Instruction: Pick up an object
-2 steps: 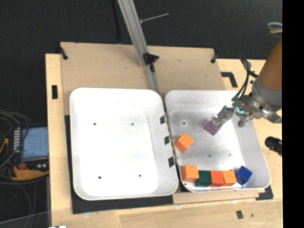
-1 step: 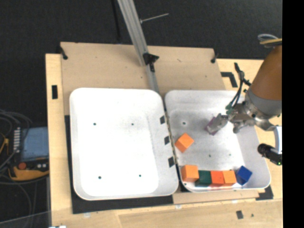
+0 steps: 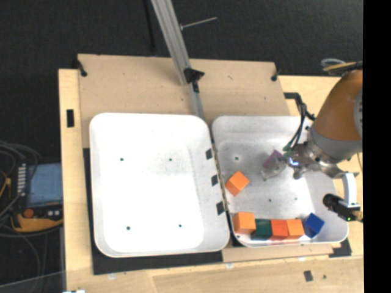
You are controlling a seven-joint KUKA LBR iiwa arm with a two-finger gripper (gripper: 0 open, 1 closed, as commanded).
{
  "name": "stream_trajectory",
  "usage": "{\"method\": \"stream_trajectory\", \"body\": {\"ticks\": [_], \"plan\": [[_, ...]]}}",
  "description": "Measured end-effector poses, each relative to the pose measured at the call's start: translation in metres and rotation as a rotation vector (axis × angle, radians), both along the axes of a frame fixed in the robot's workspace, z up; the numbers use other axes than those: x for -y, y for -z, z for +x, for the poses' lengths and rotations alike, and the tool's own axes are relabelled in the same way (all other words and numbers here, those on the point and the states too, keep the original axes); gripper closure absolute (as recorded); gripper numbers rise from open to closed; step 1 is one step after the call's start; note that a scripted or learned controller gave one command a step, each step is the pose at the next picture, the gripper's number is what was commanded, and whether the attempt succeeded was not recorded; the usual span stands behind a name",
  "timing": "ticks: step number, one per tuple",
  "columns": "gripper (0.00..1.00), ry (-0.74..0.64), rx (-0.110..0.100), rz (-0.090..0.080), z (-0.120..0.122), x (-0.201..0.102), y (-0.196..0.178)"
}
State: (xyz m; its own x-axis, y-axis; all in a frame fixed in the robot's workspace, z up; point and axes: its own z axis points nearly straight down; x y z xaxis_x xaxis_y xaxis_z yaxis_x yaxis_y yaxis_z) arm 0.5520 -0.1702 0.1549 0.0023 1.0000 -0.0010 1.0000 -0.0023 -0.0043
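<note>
The desk is a pale wooden board seen from above, with dark floor around it. On it lie two shallow white bins, side by side and touching along their inner edges. The left bin is the larger looking one. The right bin has a more grey, scratched floor and holds all the small things.

The arm comes in from the right, grey with an orange band, and it leans over the upper right part of the right bin. A thin metal rail goes slanted from the top of the view down to the place between the two bins.

The pincer is low over the floor of the right bin. Whether its fingers are apart or closed I cannot tell (this part is small and blurred). A small purple-grey block is just beside its tip, on the left side; if it is gripped or only touched is not clear.

An orange cube lies alone, tilted, near the left wall of the right bin. Along the near wall stands a row: an orange block, a green block, a second orange block, a third orange block and a blue block, each touching the next.
</note>
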Motion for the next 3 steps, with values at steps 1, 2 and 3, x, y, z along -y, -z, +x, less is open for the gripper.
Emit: {"method": "stream_trajectory", "body": {"ticks": [1, 2, 3], "plan": [[0.0, 0.0, 0.0, 0.0, -0.001, 0.001, 0.053], [1.0, 0.008, 0.008, 0.001, 0.001, 0.001, 0.039], [1.0, 0.009, 0.011, -0.001, -0.007, 0.003, -0.018]]}}
